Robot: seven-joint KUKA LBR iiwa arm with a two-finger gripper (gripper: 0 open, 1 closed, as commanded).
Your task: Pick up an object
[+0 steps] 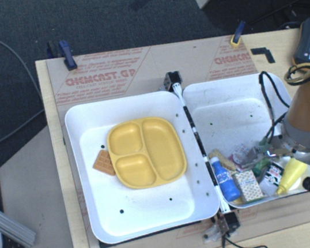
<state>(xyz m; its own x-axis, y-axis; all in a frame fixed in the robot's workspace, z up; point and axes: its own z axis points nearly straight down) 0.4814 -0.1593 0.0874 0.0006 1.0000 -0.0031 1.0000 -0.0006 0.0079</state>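
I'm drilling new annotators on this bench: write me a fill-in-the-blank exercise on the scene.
1. The yellow plastic divided tray lies in the ____ white bin.
2. That tray has ____ compartments.
3. The small tan cracker-like piece pokes out from the tray's ____ edge.
4. The blue bottle with a white cap lies against the right white bin's ____ wall.

Missing words: left; three; left; left

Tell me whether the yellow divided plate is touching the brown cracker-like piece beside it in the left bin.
Touching. The camera view shows the brown piece tucked against the yellow plate, its right edge slipping under the plate's left rim with no gap.
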